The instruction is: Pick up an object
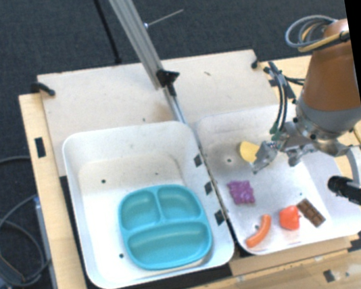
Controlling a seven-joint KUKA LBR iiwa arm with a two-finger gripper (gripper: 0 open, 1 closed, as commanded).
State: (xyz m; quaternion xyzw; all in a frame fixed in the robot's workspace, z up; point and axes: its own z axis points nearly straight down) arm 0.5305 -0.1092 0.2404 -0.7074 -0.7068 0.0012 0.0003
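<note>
Wooden bench [52,196], two white bins; the right bin [333,235] holds the toys. Gripper [276,156] hangs above it with fingers spread, gripping nothing, just beside the yellow piece [247,150] (purple lump [241,192] sits nearer the front).

A divided tray [163,227] lies in the left bin [86,156]; five small items [241,192] in the right bin [220,134]

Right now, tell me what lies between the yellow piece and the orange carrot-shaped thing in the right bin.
In the camera view, the purple lump lies between the yellow piece and the orange carrot-shaped thing, on the right bin floor.
</note>
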